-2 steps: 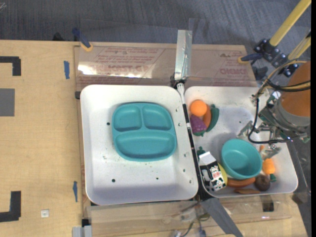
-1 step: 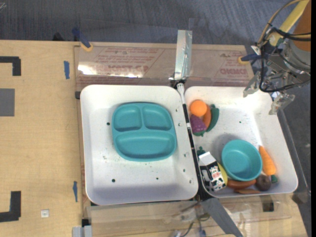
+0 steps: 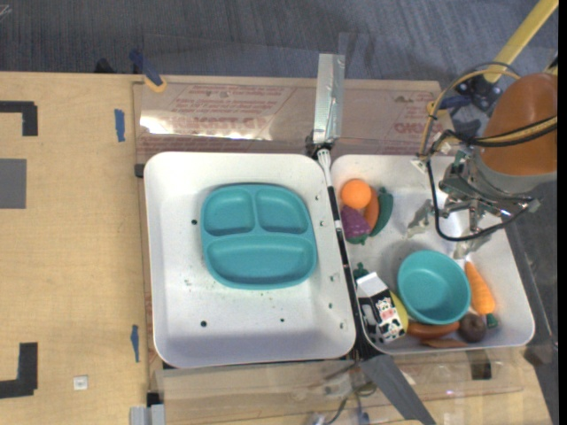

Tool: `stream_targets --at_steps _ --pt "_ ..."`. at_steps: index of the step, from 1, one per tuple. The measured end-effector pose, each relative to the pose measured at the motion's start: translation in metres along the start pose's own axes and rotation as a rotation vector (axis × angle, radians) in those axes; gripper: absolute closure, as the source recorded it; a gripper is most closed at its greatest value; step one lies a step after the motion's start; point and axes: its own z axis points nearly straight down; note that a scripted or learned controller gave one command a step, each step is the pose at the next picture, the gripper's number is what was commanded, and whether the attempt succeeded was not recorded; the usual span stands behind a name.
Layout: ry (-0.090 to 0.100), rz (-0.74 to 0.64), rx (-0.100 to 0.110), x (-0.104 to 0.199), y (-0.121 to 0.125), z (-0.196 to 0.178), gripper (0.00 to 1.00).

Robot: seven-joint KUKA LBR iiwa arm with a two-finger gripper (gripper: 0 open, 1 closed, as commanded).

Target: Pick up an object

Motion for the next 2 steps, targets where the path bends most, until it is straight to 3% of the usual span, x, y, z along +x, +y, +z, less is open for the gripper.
stream_targets --at_steps 1,2 --pt "-0.018 0.034 0.018 0.049 0.031 0.002 0.00" --pt "-0.005 0.006 -0.011 0.050 0.080 0.007 0.00"
